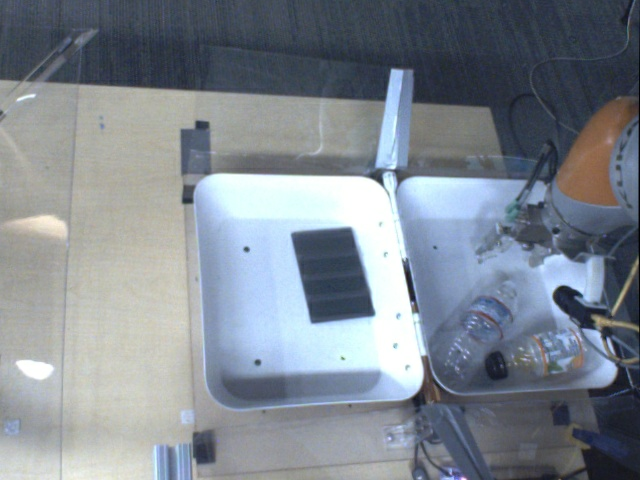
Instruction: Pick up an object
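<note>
A dark ridged rectangular pad (333, 274) lies flat in the middle of the left bin (230, 218). In the right bin (440, 203) a clear plastic bottle (476, 331) lies on its side near the front. Beside it, towards the front right corner, lies a second bottle (540, 354) with a black cap and an orange-yellow label. My gripper (514, 238) hangs over the back right part of the right bin, behind both bottles and apart from them. Nothing shows in its grasp.
The grey arm with its orange band (598, 163) reaches in over the right bin's right rim. A metal divider strip (394, 118) stands behind the seam between the bins. The wooden bench (100, 268) stretches out to the left.
</note>
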`<state>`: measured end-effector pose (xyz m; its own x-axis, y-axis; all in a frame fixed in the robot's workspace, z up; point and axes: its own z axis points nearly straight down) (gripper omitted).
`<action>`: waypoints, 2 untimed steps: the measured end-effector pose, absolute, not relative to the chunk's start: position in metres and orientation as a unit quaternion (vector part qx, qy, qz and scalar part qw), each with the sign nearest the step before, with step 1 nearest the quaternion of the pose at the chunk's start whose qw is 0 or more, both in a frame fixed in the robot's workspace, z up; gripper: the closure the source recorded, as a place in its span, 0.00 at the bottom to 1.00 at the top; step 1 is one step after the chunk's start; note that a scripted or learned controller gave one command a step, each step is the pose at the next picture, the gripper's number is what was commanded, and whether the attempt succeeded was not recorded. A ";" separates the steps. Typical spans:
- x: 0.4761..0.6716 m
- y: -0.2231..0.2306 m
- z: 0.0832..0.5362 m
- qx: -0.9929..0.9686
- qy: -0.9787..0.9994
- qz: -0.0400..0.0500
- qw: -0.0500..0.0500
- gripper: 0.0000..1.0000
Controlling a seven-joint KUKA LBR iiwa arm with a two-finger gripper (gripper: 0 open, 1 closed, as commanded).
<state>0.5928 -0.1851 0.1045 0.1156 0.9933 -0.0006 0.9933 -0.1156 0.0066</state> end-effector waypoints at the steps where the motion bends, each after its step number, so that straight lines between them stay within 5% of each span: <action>1: 0.497 -0.145 0.090 0.727 0.686 0.005 0.006 0.00; 2: 0.502 -0.143 0.101 0.727 0.687 0.009 0.009 1.00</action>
